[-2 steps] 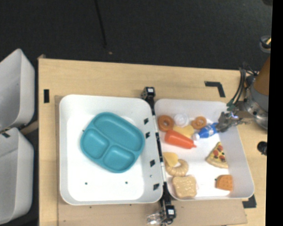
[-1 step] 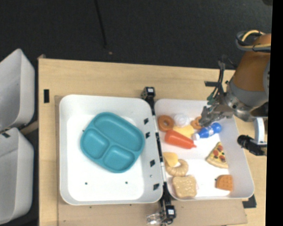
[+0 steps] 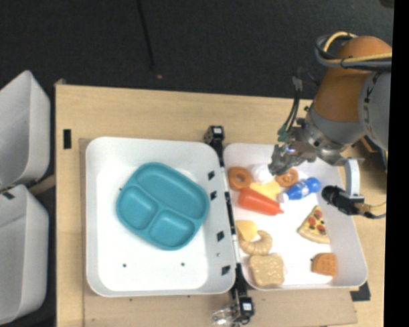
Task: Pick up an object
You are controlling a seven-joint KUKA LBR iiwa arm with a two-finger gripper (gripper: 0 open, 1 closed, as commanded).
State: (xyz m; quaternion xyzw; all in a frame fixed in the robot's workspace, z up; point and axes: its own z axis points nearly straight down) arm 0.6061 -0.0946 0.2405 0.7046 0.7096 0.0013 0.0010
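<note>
Arm over the right bin of toy food, end effector low at the bin's far side.

The left bin (image 3: 97, 256) holds a teal divided plate (image 3: 163, 205). The right bin (image 3: 352, 255) holds a crowd of pieces: a brown doughnut (image 3: 239, 177), a carrot-like orange piece (image 3: 259, 203) touching a yellow wedge (image 3: 266, 190), a blue piece (image 3: 301, 189), a pizza slice (image 3: 315, 224), a croissant (image 3: 258, 245), a bread slice (image 3: 266, 269) and an orange nugget (image 3: 325, 264). The end effector (image 3: 285, 163) sits just above a small orange ring (image 3: 287, 176), hemmed in by the wedge and the blue piece; how far it is open, and whether it grips anything, cannot be told. Both bins rest on the wooden surface (image 3: 72, 114).
</note>
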